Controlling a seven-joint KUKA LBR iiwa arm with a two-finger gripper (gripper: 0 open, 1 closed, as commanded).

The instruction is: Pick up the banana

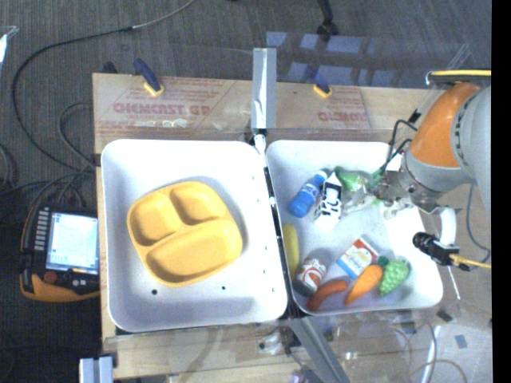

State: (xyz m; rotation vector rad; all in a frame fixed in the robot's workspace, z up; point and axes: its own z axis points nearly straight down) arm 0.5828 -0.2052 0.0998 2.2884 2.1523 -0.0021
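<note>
The banana [292, 248] is a slim yellow fruit lying lengthwise against the left wall of the right bin [415, 294]. My gripper [389, 194] hangs at the right side of that bin, below the grey wrist and its orange band [444, 134]. It is far to the right of the banana and close to a green leafy item [356, 179]. Nothing of the banana is near the gripper.
The right bin also holds a blue bottle [306, 195], a black-and-white item [330, 203], a small carton [355, 258], a red-and-white can [311, 273], a sausage [326, 293], a carrot [365, 284] and a green bunch [394, 275]. A yellow divided plate [185, 231] lies in the left bin [120, 294].
</note>
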